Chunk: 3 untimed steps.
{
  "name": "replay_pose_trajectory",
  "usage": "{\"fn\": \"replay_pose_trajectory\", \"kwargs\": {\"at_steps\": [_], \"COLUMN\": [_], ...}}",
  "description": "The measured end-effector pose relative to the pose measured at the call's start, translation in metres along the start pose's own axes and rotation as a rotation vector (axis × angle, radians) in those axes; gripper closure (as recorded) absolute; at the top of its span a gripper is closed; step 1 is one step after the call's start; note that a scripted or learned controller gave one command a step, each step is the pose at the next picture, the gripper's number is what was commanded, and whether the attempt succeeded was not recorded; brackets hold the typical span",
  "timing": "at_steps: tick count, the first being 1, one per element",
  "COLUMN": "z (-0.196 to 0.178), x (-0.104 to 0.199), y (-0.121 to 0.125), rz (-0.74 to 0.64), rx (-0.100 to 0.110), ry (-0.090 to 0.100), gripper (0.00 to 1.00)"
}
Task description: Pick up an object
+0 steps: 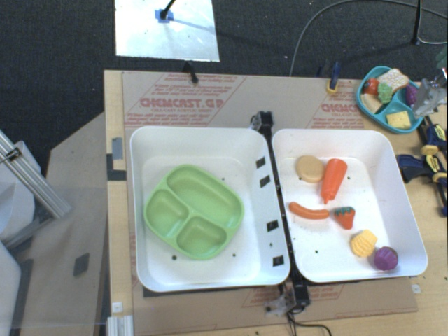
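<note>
Carrot [334,179] lies in the right bin [402,187] (touching a bun [309,168]).

Red "CHEMCAST GP" lettering runs across the protective sheet [183,93] behind the bins — partly repeated at right.

A blue tray [378,115] with toy food is seen on the table [231,93] at the far right. Blue clamps [428,161] are placed just below it.
</note>
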<state>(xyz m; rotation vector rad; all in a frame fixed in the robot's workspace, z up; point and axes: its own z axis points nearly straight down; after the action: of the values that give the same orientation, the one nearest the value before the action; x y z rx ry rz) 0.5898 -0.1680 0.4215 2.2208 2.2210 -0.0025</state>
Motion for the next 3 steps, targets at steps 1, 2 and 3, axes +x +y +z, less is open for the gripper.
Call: {"fn": "replay_pose_trajectory", "kwargs": {"at_steps": [1, 2, 3], "z": [0.048, -0.125, -0.114], "x": [-0.003, -0.006, 0.03], "y": [0.02, 0.015, -0.04], "rz": [-0.002, -0.005, -0.006], "rx": [-0.001, -0.022, -0.001], "ry": [0.0, -0.006, 0.002], "gripper": [1.0, 1.0, 1.0]}}
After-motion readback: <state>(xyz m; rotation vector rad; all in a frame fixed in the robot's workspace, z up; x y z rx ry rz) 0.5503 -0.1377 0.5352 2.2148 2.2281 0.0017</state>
